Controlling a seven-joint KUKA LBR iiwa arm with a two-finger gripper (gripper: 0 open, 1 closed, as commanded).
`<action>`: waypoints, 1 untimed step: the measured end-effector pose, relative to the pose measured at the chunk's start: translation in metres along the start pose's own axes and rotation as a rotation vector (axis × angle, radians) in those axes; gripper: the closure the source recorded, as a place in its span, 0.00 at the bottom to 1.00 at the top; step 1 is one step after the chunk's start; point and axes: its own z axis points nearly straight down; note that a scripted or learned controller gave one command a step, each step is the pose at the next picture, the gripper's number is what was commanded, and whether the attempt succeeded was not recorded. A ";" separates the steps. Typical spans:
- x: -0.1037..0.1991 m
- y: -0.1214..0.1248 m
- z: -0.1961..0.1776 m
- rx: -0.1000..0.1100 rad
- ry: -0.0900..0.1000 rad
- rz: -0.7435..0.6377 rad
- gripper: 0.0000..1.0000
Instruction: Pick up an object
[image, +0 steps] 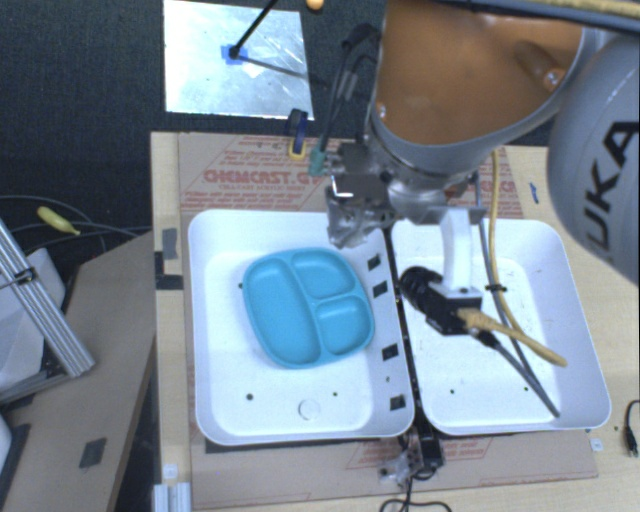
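- The arm (480, 80), grey with its orange band, comes in over the far side of both bins. Its bulk covers much of what lies beneath the wrist, so plan the approach from what you can see around it.
- The desk (250, 165) carries the two white bins side by side on a brown printed board.
- The left bin (215, 330) holds the only thing you can go for. The right bin (560, 330) sits against it, sharing the middle wall.
- The blue tray (300, 310) is your object. It lies flat in the left bin, turned a little askew, with three compartments facing up. Its right edge is near the shared wall.
- The hand (345, 228) hangs at the far right corner of the left bin, just beside the tray's far right corner. Whether it is released or clenched cannot be told from this angle.
- To do this step well, treat the tray as too broad to span, I judge. Aim for its raised rim or one of the ridges between compartments.
- Come straight down on the near corner of the rim, and keep clear of the shared wall so the hand does not catch it.
- Expect a smooth, shallow lip that may slip. Close firmly and lift slowly, watching that the tray rises with you.
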 end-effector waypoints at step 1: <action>0.039 -0.014 0.139 0.018 -0.007 0.000 1.00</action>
